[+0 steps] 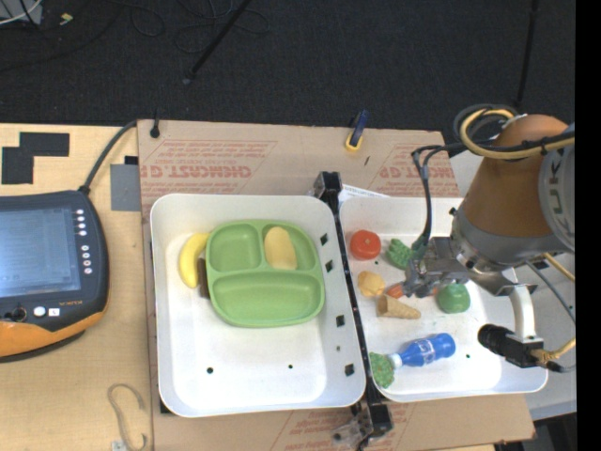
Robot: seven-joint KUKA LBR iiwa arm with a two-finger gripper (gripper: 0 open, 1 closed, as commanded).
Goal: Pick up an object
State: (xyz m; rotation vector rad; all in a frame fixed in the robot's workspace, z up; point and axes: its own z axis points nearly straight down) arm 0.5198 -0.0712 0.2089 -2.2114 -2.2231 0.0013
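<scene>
From the camera view, the arm (pixel 512 191) reaches in from the right over the right bin (pixel 488 369). Its gripper (pixel 424 275) hangs low in the middle of that bin; whether the jaws are released or clenched, I cannot tell, since the dark parts blur together. No object shows between them.

Around the gripper lie the small objects: a red tomato (pixel 365 244) to its upper left, a dark green leafy piece (pixel 401 252) just beside it, a yellow piece (pixel 371 283) and a tan wedge (pixel 399 307) to its lower left, and a green round object (pixel 454 297) just to its right. Nearer the front edge lies a blue bottle (pixel 424 349), on its side, with a green piece (pixel 382 368) at its cap end.

In the left bin (pixel 244 383) sits a green divided plate (pixel 263 273) with a pale yellow object (pixel 280 247) in its upper right compartment. A banana (pixel 192 258) lies touching the plate's left edge.

A tablet (pixel 42 271) rests on the bench (pixel 66 383) to the left.
</scene>
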